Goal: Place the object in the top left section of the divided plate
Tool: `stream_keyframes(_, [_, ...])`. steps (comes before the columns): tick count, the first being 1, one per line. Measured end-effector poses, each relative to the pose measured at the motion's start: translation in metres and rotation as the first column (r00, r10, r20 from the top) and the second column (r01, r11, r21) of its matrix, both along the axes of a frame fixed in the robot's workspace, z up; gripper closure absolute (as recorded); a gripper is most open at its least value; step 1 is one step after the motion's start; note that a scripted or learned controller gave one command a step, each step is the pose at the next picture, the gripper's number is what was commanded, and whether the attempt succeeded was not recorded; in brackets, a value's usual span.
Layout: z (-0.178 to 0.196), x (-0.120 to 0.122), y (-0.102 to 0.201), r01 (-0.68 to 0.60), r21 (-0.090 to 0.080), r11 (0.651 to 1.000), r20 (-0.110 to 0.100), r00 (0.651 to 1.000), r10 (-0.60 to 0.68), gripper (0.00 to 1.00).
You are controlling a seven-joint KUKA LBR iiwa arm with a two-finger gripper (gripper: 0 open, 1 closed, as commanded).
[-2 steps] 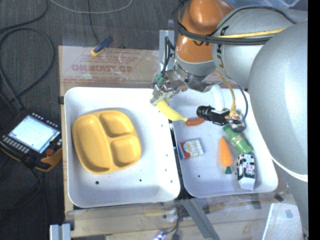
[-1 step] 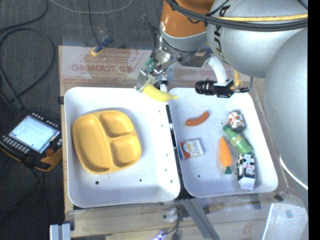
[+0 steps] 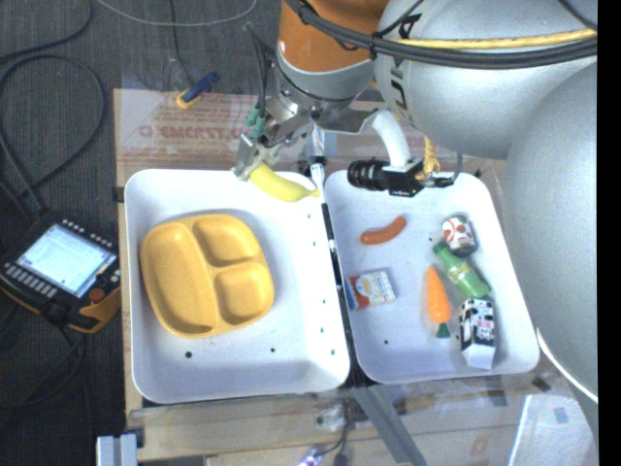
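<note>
Right white bin [image 3: 514,352] at centre right holding a sausage [image 3: 384,230], a small can [image 3: 458,233], a green bottle [image 3: 462,272], a carrot [image 3: 439,299], a milk carton [image 3: 476,330], a small snack packet [image 3: 372,288], tablet pendant [image 3: 60,265] on the floor at left, blue-and-yellow clip [image 3: 197,89] on the worktop, upper left

We see a bulky arm [image 3: 505,76] with smooth, rounded silver-grey housings and a glossy orange band [image 3: 335,13] above its wrist. Black cables and one yellow line run across the shell. The small metal gripper [image 3: 267,149] has green parts.
</note>
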State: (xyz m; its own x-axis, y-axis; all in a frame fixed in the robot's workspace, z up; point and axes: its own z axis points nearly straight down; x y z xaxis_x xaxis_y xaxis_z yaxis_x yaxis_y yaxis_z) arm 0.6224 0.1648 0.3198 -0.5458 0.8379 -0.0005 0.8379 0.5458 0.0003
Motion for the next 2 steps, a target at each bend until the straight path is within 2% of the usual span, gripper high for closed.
stream_keyframes(1, [0.034, 0.038, 0.036, -0.238, -0.003, 0.971, 0.002, 0.971, 0.238, 1.00])
stream_keyframes(2, [-0.010, 0.039, 0.059, -0.380, -0.003, 0.925, 0.000, 0.925, 0.380, 1.00])
